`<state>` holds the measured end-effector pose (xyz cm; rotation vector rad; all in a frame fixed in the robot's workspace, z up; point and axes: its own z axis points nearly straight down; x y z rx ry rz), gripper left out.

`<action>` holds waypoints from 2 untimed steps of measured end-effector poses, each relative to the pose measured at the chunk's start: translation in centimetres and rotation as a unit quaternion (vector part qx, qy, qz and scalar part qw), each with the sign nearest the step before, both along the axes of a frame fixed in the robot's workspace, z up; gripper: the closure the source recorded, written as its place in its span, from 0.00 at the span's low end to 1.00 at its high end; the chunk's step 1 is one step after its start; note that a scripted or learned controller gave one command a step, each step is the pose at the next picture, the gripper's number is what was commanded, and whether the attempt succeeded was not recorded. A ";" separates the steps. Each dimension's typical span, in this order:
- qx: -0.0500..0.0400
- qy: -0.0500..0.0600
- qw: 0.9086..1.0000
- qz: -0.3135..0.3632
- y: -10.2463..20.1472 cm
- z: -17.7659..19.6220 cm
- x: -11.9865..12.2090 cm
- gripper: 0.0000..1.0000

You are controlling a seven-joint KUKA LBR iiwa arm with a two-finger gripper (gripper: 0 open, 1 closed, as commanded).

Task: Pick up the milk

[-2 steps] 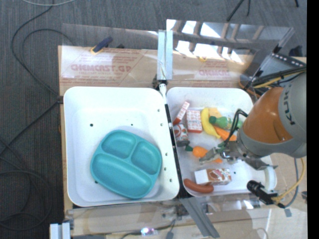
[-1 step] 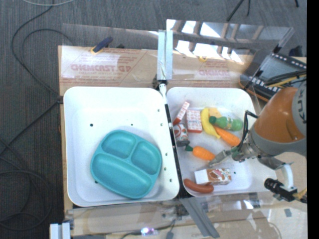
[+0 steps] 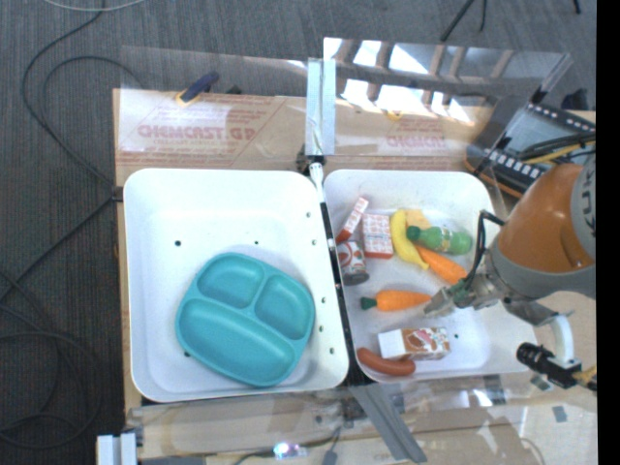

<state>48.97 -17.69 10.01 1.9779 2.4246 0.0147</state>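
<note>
Beneath two white bins (image 3: 136,260), cardboard-lined bench (image 3: 194,129) on grey carpet (image 3: 58,211).

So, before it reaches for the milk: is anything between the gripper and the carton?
Nothing visible. The gripper sits just right of and above the milk carton, with bare bin floor between. The carrot and sausage lie beside it.

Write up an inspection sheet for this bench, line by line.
Surface: two white bins side by side; left bin, right bin.
Job's things: milk carton lying near the right bin's front edge.
Clutter: teal divided plate in the left bin; banana, two carrots, sausage, green bottle, can in the right bin.
Grippers: gripper low over the right bin, above and right of the milk carton.
Cables: black cable on the floor, left.
Surroundings: grey carpet.
</note>
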 end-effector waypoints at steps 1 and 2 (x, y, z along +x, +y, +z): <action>-0.007 -0.001 0.987 0.162 6.0 -0.8 0.0 1.00; -0.002 0.007 0.924 0.382 13.0 8.3 -0.5 1.00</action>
